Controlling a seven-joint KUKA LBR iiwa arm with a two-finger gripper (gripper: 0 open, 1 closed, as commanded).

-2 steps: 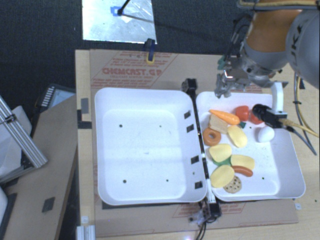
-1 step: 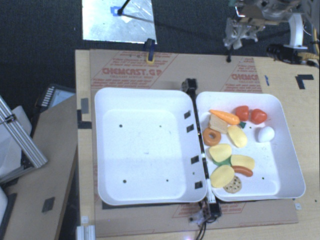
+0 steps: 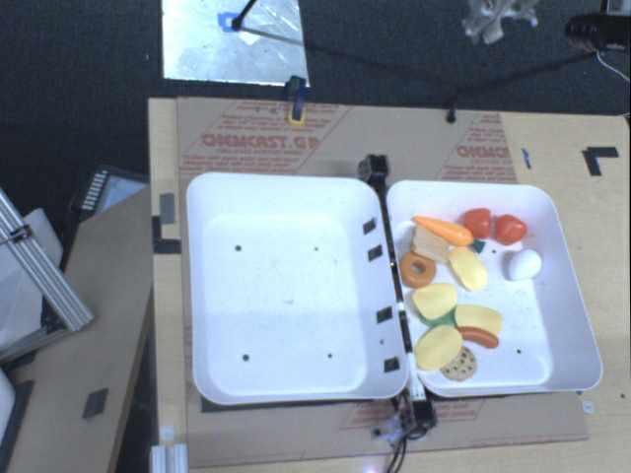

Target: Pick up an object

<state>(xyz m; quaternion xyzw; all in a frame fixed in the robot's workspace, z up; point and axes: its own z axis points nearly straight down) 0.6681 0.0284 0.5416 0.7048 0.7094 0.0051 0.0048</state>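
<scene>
The pincer (image 3: pixel 498 13) hangs at the top right of the camera view, high above the dark floor and well apart from both bins; it is pale and blurred, and I cannot tell whether it is open or closed. Nothing shows between its tips.

The things to pick lie in the right bin (image 3: pixel 572 333), gathered toward its left side. A carrot (image 3: pixel 443 231) lies slantwise near the top, with a tan block (image 3: pixel 430 242) just below it. Two red tomatoes (image 3: pixel 494 226) sit side by side to the carrot's right, and a white egg (image 3: pixel 524 264) rests below them. A doughnut (image 3: pixel 418 269) lies close to the bin's left wall. Several yellow pieces (image 3: pixel 467 268) run downward from there, a sausage (image 3: pixel 479 338) touches one of them, and a cookie (image 3: pixel 458 365) lies lowest.

The left bin (image 3: pixel 281 284) sits beside it on the cardboard-covered counter (image 3: pixel 256 141).
</scene>
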